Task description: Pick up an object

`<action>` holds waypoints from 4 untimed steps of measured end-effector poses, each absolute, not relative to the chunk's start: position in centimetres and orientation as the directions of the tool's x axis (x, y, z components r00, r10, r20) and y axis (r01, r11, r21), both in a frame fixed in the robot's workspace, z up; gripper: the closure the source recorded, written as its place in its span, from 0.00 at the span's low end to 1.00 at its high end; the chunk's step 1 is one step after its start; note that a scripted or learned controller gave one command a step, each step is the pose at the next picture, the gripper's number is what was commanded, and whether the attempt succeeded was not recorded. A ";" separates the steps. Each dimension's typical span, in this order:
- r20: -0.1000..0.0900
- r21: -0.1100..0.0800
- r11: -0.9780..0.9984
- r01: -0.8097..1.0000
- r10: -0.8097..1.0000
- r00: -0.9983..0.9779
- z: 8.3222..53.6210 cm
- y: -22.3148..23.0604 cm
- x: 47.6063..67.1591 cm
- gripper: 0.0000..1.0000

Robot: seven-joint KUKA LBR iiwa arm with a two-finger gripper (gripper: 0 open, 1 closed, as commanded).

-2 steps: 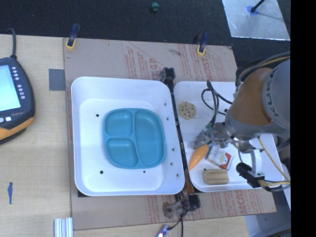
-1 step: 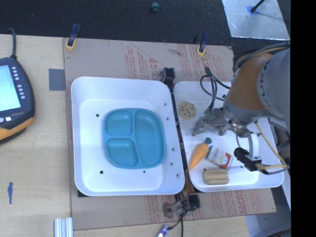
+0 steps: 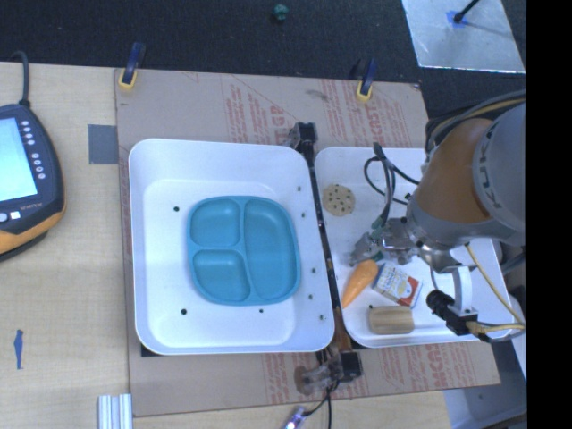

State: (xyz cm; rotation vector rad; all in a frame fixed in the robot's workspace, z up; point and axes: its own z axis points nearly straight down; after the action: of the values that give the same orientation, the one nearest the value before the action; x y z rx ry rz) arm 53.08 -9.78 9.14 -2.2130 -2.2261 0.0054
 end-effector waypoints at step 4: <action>0.000 -0.005 0.005 1.000 1.000 -0.005 9.1 -9.5 52.6 0.00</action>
State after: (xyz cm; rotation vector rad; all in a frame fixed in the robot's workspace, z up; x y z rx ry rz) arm 52.61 -9.48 9.12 -2.2138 -2.2244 0.0051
